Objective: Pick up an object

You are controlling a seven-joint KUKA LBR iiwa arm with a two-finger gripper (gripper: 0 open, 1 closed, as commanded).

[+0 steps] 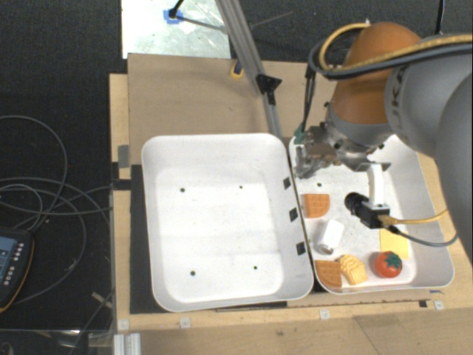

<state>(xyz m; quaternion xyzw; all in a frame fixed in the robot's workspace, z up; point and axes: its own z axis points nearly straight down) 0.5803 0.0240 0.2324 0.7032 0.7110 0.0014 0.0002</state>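
Observation:
My gripper (304,163) hangs over the far left part of the right bin (432,198), close to the wall shared with the left bin. Just in front of it lies an orange waffle square (316,205), apart from the gripper. Nearer the front lie a small white cylinder (329,234), a second orange waffle piece (329,274), a yellow ridged piece (353,269), a red tomato (388,264) and a flat yellow block (392,241). The arm's grey and orange wrist covers the bin's far right part.
The left bin (222,220) sits beside the right one, their walls touching. A grey tripod leg (247,43) slants down to the bins' far junction. A black connector (361,204) with a yellow cable hangs over the right bin.

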